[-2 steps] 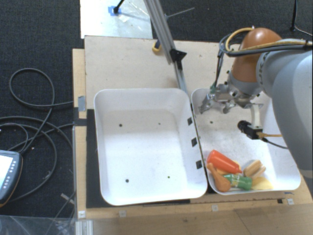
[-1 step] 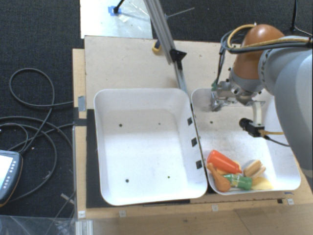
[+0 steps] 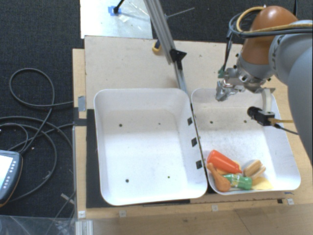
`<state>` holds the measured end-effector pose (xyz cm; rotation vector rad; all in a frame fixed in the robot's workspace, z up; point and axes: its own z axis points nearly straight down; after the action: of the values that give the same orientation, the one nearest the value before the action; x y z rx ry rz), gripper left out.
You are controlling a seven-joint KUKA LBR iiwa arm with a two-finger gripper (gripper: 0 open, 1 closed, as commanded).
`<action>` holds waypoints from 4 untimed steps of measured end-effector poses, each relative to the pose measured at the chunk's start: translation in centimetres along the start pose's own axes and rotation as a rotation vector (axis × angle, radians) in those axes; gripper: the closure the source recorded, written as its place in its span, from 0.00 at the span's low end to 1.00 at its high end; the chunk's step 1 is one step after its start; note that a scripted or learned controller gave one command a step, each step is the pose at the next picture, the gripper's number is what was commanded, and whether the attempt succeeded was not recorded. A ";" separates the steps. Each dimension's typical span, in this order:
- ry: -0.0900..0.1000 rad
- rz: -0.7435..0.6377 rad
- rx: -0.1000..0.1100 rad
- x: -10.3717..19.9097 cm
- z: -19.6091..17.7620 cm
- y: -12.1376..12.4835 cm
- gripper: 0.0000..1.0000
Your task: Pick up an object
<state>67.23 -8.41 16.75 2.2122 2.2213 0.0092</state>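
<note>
Several toy foods lie bunched in the near corner of the right bin [image 3: 276, 141]: an orange-red carrot [image 3: 224, 161], a tan drumstick-like piece [image 3: 219, 179], a green piece [image 3: 239, 181], a bread roll [image 3: 254, 168] and a pale yellow slice [image 3: 263, 183]. My gripper [image 3: 223, 93] hangs over the far left part of the right bin, well away from the pile. Nothing shows between or under its metal fingers.
The left bin [image 3: 105, 146] sits beside the right one, sharing a raised divider with black marks [image 3: 194, 141]. A slanted metal pole [image 3: 161, 23] crosses the back of the bench. Cables and a tablet [image 3: 7, 173] lie on the floor at left.
</note>
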 end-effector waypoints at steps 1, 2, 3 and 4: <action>0.000 -0.003 -0.001 0.8 -6.3 0.5 1.00; 0.000 -0.002 0.003 0.8 -8.1 0.6 1.00; 0.002 -0.005 0.008 5.2 -8.8 -1.3 1.00; 0.002 -0.005 0.009 9.3 -8.3 -2.7 1.00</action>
<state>64.42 0.89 25.01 2.2118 2.2332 0.0018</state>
